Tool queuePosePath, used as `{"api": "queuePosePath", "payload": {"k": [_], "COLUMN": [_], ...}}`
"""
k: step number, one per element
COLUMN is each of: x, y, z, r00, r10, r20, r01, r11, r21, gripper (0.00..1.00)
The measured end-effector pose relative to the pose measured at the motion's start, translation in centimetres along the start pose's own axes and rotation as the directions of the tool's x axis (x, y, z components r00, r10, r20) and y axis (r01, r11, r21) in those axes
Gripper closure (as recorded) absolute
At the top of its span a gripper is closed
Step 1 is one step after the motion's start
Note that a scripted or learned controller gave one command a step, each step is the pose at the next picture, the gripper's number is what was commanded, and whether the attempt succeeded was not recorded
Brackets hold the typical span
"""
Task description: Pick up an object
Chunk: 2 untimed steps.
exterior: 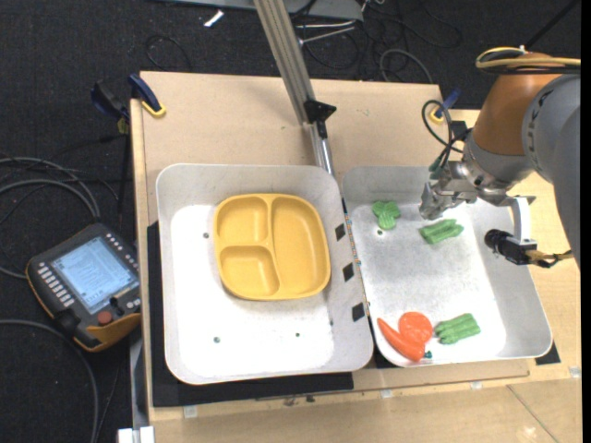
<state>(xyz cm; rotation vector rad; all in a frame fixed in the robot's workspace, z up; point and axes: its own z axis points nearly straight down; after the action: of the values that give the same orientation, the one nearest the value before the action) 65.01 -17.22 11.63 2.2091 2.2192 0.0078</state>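
My gripper [432,207] reaches in from the right over the right bin [494,289], near its back half. Right under and beside the fingertips lies a green toy piece [441,232]. A second green piece [386,214] sits to its left, close to the bin's back left corner. At the bin's front lie an orange-red toy [410,333] and another green piece [457,328]. Nothing is visibly held between the fingers.
The left bin [185,275] holds a yellow divided plate [272,245]. A metal pole [291,49] slants down to the seam between the bins. A teach pendant [88,284] lies on the floor at the left. Cables hang around the wrist at the right.
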Motion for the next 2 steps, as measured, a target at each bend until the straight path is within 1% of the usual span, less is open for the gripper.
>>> {"api": "queuePosePath", "payload": {"k": [1, 2], "x": [-0.6, -0.6], "y": [0.4, 0.6], "z": [-6.3, -10.5], "r00": [1.000, 1.000], "r10": [0.002, 0.002], "r20": [-0.001, -0.002], "r01": [-0.002, -0.002], "r11": [1.000, 1.000], "r21": [0.004, 0.004], "gripper": [1.00, 1.00]}}
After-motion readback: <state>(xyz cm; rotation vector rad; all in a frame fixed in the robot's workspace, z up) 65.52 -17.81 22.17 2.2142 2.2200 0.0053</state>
